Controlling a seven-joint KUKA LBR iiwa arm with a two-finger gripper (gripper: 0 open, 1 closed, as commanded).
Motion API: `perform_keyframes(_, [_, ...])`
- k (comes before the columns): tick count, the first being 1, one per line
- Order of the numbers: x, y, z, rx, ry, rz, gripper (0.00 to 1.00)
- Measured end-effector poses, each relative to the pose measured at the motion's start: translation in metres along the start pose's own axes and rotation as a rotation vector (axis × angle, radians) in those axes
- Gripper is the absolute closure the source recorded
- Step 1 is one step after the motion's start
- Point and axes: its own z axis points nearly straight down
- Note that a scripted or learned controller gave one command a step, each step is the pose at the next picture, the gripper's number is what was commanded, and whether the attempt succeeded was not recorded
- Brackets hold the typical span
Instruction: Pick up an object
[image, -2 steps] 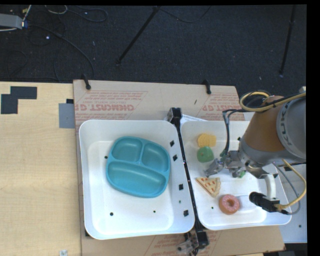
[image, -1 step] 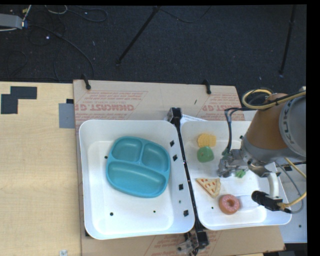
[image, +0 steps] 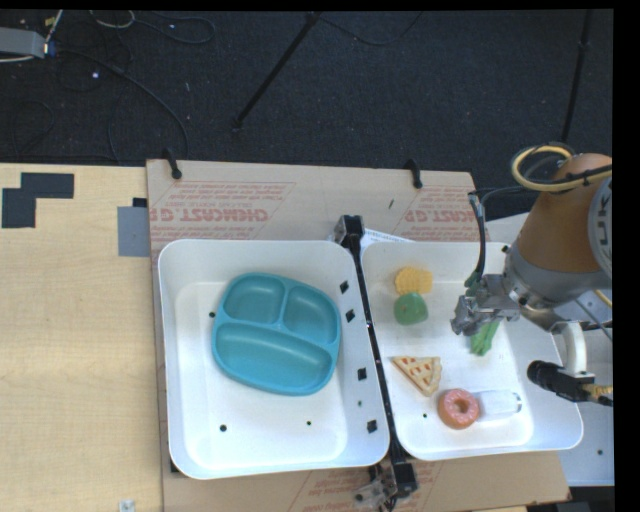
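Note:
My gripper (image: 480, 322) is low over the right bin (image: 545, 440), near its right-hand side. A small elongated green piece (image: 484, 340) sticks out from between the fingers, and they look shut on it. To its left lie a yellow toy (image: 413, 279) and a green ball (image: 410, 309), touching each other. Nearer the front are a waffle wedge (image: 420, 372), a pink-iced donut (image: 459, 408) and a small clear item (image: 500, 404).
A teal divided plate (image: 277, 332) lies in the left bin (image: 190, 420). A black divider (image: 365, 340) runs between the bins. The grey and orange arm (image: 560, 240) hangs over the right bin's right wall. Bare bench spreads to the left.

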Motion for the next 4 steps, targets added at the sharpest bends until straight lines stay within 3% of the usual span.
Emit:
perform_keyframes(2, [-0.008,0.009,-0.111,-0.001,-0.001,0.000,1.00])
perform_keyframes(4, [0.093,-0.011,-0.087,0.007,0.002,-0.002,1.00])
